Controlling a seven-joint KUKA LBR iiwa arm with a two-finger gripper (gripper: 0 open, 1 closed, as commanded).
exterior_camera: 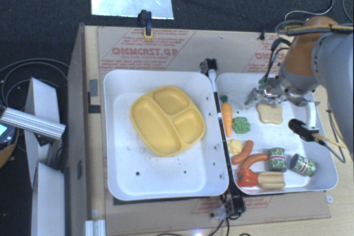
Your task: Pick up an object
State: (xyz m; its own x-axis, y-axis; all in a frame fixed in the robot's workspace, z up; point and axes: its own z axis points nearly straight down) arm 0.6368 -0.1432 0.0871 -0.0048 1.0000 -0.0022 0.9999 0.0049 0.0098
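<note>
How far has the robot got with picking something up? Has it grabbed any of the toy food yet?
Nothing looks grabbed yet. The carrot, broccoli, bread slice, sausages and cans all lie in the right bin. In hand: the gripper hangs over that bin's top part, just above the bread slice. Left to do: close on one item and lift it. The yellow plate sits in the left bin.

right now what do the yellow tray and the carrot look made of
Yellow tray: looks like moulded plastic, matte, one even colour with smooth rounded compartment walls.
Carrot: probably toy plastic, uniform orange with a green tip and a slight sheen; too small to be sure.
</note>
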